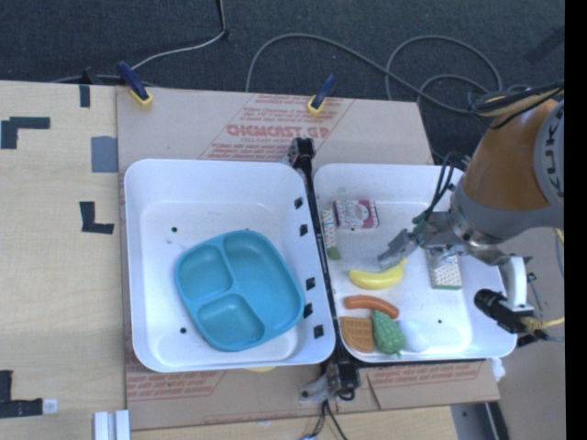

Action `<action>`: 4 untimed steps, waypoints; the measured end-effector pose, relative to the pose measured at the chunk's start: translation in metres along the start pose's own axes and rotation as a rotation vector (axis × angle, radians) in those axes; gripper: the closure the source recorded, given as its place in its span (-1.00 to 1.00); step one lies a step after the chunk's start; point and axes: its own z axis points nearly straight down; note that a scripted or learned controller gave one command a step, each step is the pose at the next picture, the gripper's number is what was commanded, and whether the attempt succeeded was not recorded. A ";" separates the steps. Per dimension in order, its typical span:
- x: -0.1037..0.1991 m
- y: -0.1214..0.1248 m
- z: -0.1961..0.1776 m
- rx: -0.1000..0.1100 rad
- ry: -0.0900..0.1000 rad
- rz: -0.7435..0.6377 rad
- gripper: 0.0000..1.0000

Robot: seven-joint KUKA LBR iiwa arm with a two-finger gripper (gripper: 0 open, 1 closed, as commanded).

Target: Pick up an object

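Below, cardboard-covered bench (pixel 275 131), dark carpet (pixel 367 16).

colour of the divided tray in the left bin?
Light blue, plain, no pattern: the divided tray with three compartments, seen in the camera view.

Red print on the cardboard sheet (pixel 275 126) under the bins, at twelve o'clock of the bench, reads roughly "CHEMCAST GP". Smaller red lines around it are too blurred to read. At three o'clock, the arm (pixel 523 168) shows dark letters "KU".
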 end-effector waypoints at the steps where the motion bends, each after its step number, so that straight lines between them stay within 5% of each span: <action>1: -0.006 -0.025 0.093 -0.010 -0.002 0.002 -1.00; 2: 0.020 -0.031 0.096 0.001 0.001 0.000 -1.00; 3: 0.021 0.036 0.103 -0.006 -0.001 0.000 -1.00; 4: 0.020 0.036 0.094 -0.007 -0.004 0.001 1.00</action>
